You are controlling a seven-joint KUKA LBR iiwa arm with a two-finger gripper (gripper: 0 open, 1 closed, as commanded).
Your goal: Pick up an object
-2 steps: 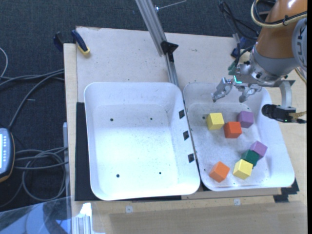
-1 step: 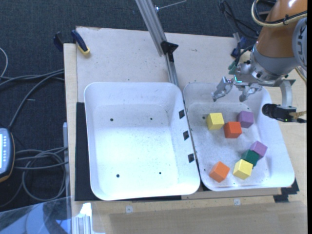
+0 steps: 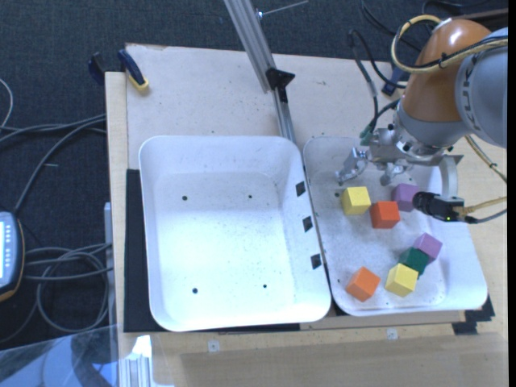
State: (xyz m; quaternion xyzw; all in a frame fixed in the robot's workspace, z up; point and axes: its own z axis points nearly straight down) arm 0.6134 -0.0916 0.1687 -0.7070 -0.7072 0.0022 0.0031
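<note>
The right bin (image 3: 459, 297) holds several small cubes. A yellow cube (image 3: 355, 200) and a red cube (image 3: 384, 214) lie side by side near its far end, with a pink-purple cube (image 3: 405, 194) just right of them, partly under the arm. Toward the near edge lie a purple cube (image 3: 428, 244), a green cube (image 3: 415, 260), another yellow cube (image 3: 401, 279) and an orange cube (image 3: 364, 283). My gripper (image 3: 372, 170) hangs over the bin's far end, just beyond the yellow and red cubes. It is open, with nothing between its fingers.
The larger left bin (image 3: 161, 168) sits beside the right one, their rims meeting at the middle. A slanted metal rail (image 3: 254, 31) runs down to the bins' far junction. A yellow-and-blue clamp (image 3: 133, 69) lies at the bench's far left corner. Cables trail off the bench's left side.
</note>
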